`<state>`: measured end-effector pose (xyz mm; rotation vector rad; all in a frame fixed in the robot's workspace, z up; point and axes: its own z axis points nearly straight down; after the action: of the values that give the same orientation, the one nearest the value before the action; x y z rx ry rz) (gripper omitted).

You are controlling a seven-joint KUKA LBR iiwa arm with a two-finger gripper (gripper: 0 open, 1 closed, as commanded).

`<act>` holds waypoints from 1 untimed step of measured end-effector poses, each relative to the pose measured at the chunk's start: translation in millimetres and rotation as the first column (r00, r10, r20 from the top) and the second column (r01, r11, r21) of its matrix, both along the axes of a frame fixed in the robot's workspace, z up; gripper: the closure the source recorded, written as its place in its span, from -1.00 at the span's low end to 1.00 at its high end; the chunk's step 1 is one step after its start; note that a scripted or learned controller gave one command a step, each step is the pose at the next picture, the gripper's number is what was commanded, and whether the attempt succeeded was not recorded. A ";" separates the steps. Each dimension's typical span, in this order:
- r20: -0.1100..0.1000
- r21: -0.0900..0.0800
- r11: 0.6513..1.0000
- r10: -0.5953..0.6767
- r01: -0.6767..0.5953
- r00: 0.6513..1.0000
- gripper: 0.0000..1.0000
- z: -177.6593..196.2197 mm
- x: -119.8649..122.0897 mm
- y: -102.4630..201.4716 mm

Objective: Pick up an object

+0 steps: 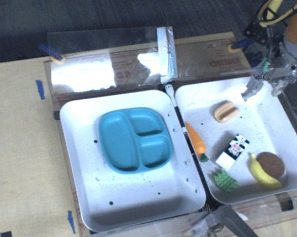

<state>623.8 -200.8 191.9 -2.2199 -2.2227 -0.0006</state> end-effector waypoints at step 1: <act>-0.006 0.001 0.999 -0.042 0.042 0.999 -1.00 -102.8 -17.4 42.6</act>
<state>606.4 -158.2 89.1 -2.2624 -2.1722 0.0037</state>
